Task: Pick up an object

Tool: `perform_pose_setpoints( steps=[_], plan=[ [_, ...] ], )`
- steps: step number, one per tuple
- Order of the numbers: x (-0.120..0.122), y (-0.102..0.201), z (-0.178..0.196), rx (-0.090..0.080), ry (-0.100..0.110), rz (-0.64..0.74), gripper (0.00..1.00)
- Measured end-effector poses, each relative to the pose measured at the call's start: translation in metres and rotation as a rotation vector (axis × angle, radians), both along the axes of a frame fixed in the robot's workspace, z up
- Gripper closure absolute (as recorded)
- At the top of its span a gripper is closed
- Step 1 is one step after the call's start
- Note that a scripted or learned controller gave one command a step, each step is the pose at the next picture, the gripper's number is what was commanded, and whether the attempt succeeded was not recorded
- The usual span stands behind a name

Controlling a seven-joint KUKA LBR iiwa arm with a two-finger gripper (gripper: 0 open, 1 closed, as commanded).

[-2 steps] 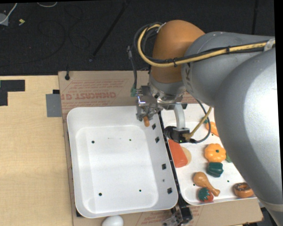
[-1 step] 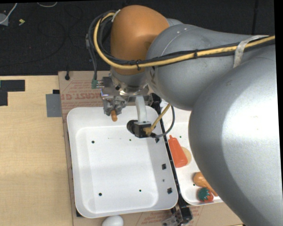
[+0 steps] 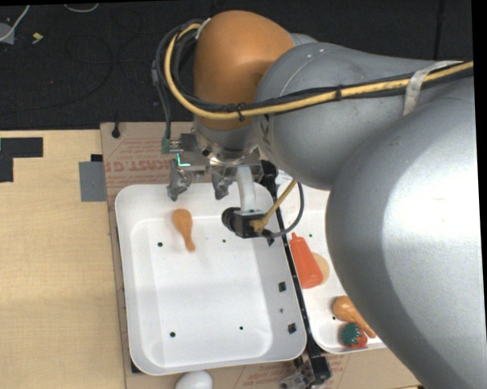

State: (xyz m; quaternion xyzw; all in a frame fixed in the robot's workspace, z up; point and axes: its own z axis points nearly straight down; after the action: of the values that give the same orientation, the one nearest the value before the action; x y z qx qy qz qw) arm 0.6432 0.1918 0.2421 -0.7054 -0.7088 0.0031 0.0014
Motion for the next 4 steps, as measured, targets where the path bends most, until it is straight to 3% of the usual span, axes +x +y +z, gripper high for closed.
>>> perform_pose_setpoints(
  steps=[1, 2, 3, 4],
  plan=[
    [-0.035, -0.024, -0.036, -0.002, 0.006, -0.005, 0.0],
    [-0.035, -0.005, 0.005, 0.002, -0.004, -0.003, 0.0],
    [-0.068, -0.017, -0.029, -0.002, 0.006, -0.005, 0.0],
    [-0.107, -0.08, -0.042, -0.003, 0.006, -0.011, 0.0]
  ],
)
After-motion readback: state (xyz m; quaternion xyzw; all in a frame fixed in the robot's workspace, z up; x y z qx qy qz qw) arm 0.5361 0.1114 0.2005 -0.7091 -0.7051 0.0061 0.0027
